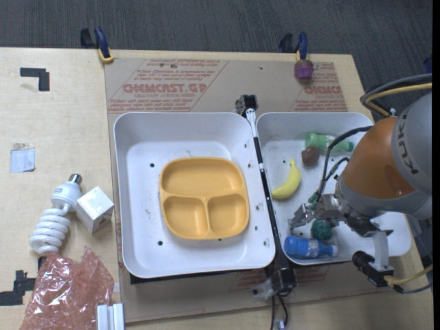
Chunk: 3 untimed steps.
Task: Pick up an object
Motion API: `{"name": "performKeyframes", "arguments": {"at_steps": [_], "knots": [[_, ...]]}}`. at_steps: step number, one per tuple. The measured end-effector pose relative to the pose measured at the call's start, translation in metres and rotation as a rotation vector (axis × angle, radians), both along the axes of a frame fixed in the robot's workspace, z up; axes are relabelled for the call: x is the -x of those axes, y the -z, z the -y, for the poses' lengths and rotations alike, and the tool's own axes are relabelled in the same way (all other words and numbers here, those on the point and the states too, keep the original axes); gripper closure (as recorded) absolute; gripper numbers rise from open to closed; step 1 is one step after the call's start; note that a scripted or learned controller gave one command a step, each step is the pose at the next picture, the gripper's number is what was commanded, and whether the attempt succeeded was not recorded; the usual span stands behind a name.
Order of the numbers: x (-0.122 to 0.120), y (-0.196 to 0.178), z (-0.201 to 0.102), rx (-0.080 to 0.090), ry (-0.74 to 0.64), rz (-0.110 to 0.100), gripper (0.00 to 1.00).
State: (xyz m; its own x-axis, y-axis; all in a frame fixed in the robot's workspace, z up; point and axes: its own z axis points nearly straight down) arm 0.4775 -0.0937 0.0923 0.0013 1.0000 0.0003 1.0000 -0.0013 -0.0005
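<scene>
Bottle lengthwise left-right, cap rightward

1. Left white bin: mostly taken up by a yellow three-compartment plastic tray; bare floor around it on every side, widest along the left wall.
2. Right white bin: crowded. Yellow banana near the left wall, brown lump and green object toward the back, blue bottle lying along the front wall.
3. Open floor in the back-left corner of that bin.
4. Grey-and-orange arm covering the right portion.
</scene>
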Motion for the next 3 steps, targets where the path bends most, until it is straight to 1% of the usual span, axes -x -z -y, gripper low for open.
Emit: {"name": "performKeyframes", "arguments": {"at_steps": [1,2,3], "knots": [[-0.001,-0.014,0.002,0.001,0.000,0.003,0.00],[0.000,0.000,0.005,0.000,0.000,0.000,0.00],[-0.001,-0.010,0.006,0.001,0.000,0.003,1.00]]}}
